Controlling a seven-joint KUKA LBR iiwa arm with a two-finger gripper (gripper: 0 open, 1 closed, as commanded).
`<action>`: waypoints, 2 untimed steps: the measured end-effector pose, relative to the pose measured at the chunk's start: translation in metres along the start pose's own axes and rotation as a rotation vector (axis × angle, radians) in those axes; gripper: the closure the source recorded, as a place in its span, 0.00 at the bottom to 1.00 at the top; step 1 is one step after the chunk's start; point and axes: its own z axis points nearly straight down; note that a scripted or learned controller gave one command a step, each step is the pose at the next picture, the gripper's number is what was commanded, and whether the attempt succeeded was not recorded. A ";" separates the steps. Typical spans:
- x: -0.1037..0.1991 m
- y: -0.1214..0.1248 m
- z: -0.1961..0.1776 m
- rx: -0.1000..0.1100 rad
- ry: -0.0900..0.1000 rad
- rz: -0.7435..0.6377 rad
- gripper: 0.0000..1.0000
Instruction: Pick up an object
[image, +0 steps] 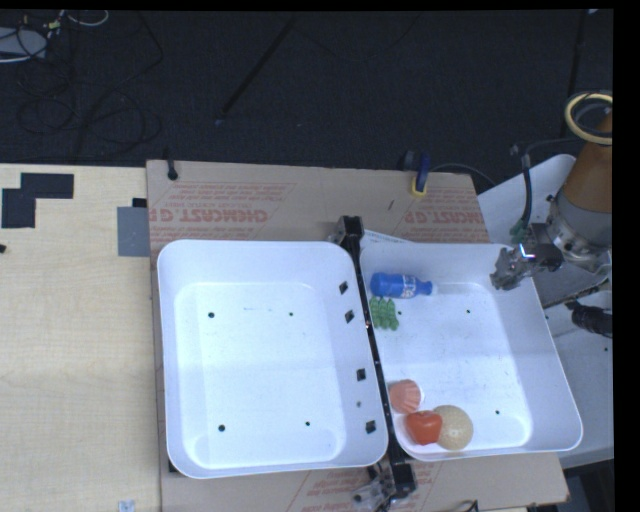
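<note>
The gripper (512, 256) hung over the right bin's (500, 340) far right rim, nothing between its fingers; their spread I could not tell. A blue bottle (401, 286) lay far left in that bin

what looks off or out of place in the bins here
Nothing is spilled or damaged. The blue bottle lies on its side in the right bin, with a green toy beside it; three round pieces cluster at its near-left corner.
</note>
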 end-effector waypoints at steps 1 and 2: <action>0.069 -0.060 -0.023 0.005 0.005 -0.005 1.00; 0.117 -0.095 0.032 0.011 0.005 -0.004 1.00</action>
